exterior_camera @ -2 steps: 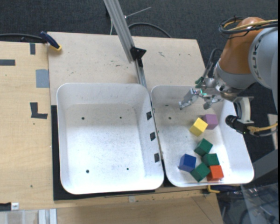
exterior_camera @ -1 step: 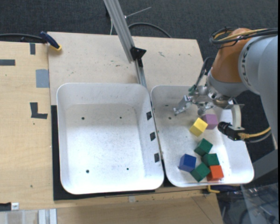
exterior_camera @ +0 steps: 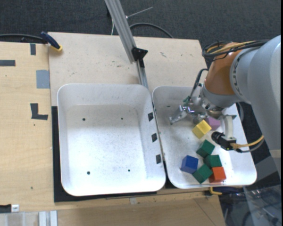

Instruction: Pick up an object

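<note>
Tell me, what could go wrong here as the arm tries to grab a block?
The end effector sits over bare bin floor, apart from the yellow block, so it may close on nothing. The green, blue and orange blocks crowd together, so it may nudge neighbours rather than lift one.

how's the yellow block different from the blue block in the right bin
The yellow block sits higher in the right bin, just below the gripper; the blue block lies lower, nearer the front rim. Yellow stands apart from the cluster; blue sits beside the green blocks. Both are small cubes of similar size.
</note>
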Controlling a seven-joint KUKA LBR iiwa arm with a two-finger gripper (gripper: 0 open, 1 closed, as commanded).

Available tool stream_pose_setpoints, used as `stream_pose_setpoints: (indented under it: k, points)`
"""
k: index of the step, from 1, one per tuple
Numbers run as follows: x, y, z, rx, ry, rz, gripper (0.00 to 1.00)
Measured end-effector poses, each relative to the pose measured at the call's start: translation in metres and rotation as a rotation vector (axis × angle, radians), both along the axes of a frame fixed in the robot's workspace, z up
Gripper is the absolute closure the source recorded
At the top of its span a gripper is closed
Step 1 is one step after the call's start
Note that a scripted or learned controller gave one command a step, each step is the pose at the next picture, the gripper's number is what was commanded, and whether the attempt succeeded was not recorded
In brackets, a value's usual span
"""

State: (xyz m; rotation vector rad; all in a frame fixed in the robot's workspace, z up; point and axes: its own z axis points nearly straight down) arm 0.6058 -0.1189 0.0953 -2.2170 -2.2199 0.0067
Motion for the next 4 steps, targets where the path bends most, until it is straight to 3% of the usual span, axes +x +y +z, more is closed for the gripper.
stream_pose_setpoints:
  k: [1,3,4]
  points:
    - [0.001,0.000,0.013,0.000,-0.003,0.001,1.00]
    - [0.010,0.008,0.136,-0.001,-0.012,0.001,1.00]
    - [0.011,0.008,0.162,0.000,-0.008,0.000,1.00]
